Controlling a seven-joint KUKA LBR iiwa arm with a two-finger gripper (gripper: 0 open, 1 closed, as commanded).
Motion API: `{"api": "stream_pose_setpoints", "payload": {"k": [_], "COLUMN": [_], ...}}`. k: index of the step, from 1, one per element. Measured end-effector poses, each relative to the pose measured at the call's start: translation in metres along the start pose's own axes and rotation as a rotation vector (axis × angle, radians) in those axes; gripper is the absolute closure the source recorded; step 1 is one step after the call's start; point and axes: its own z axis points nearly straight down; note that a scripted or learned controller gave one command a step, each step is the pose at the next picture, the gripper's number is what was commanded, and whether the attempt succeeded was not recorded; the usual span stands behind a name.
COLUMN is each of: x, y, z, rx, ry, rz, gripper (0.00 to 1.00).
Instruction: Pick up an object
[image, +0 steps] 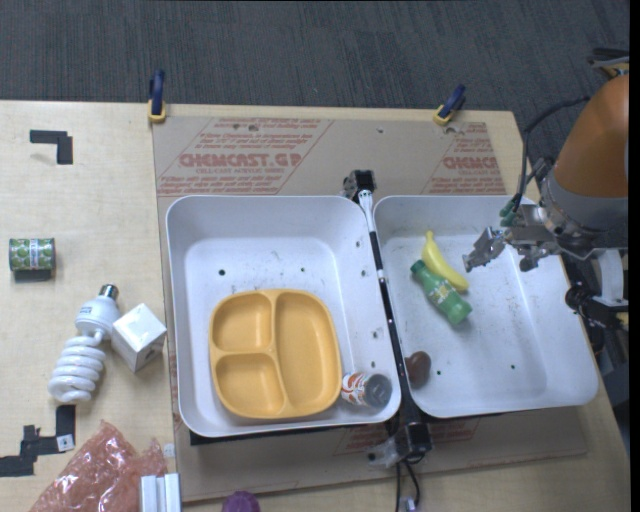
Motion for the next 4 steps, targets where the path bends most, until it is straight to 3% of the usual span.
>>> {"api": "stream_pose_setpoints", "payload": {"k": [1, 2, 3, 4], "x": [0.023, 0.023, 0.096, 0.1], "y": [-0.013, -0.013, -0.087, -0.106], "z": [0.096, 0.085, -0.004, -0.004], "rx": [0.0, -0.002, 0.0, 0.0], "ry": [0.0, -0.001, 0.001, 0.001], "rz": [0.0, 0.002, -0.001, 0.0], "gripper": [0.0, 1.0, 1.0, 1.0]}}
